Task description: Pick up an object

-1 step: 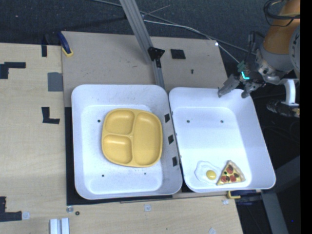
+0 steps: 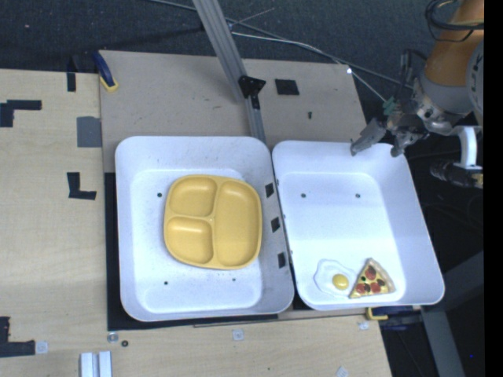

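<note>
The claw (image 2: 379,138) hangs spread and holding nothing over the right bin's (image 2: 409,203) far rim — well apart from the fried egg (image 2: 333,276) (beside a pizza slice (image 2: 372,280)).

Surface (image 2: 196,104): pale wood board, marked with black tape pieces (image 2: 287,86) and one grey patch (image 2: 89,130).
Floor (image 2: 314,10): dark blue-grey carpet is seen beyond the far edge.
Cables (image 2: 267,30): thin wires are laid across the carpet.
Metal bar (image 2: 224,42): a grey strut is slanted down toward the board's middle.
Clamp (image 2: 106,73): a blue-and-yellow piece is fixed at the far left corner.
</note>
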